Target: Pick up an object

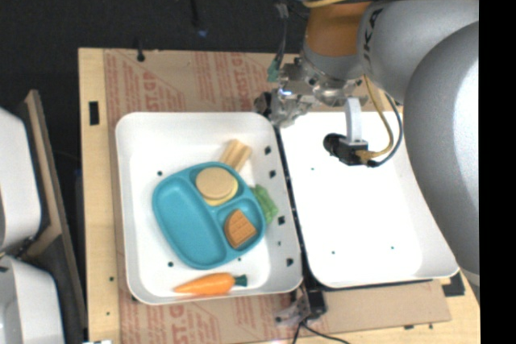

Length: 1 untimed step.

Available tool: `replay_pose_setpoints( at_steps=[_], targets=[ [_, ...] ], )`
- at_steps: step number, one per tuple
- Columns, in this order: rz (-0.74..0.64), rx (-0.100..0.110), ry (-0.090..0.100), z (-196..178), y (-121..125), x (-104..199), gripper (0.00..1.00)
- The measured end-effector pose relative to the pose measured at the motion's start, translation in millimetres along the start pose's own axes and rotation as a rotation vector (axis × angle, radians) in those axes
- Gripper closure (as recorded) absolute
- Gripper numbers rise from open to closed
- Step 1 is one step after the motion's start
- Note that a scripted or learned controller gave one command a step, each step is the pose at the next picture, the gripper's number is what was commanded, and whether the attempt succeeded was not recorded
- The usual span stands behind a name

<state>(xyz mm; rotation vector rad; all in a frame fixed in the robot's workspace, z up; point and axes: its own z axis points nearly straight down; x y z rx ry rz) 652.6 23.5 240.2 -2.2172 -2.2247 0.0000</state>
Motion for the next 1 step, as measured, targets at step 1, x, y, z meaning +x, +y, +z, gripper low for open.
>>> replay_pose_setpoints(
  at_steps=[1],
  targets=[
    [0.000, -0.001, 0.000, -1.5, -3.6, 53.5, 1.00]
  ],
)
